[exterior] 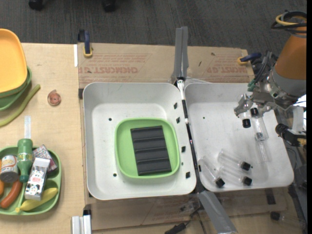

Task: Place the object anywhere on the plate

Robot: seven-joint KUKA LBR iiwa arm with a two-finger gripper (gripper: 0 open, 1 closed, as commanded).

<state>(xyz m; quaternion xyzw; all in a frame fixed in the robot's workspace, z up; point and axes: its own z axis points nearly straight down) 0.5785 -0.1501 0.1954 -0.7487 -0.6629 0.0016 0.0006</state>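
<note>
Camera view looks down on a worktop (53,126) carrying two shallow white bins side by side. The left bin (97,179) holds a green plate (121,150) with a dark ribbed black block (151,150) lying on its middle. The right bin (278,177) holds several clear tubes with black caps: a cluster (229,167) lies near its front edge, well apart from the plate. The arm (291,65), grey with an orange band, reaches in from the right, and its tool (253,112) hangs over the back right part of the right bin. A clear tube (260,133) with a black cap sits right at the tool's tip, tilted down toward the bin floor; whether the tool grips it or how wide it stands, I cannot tell. Off to the left, a green tray (53,199) holds toy food beside yellow and green dishes (12,72)
</note>
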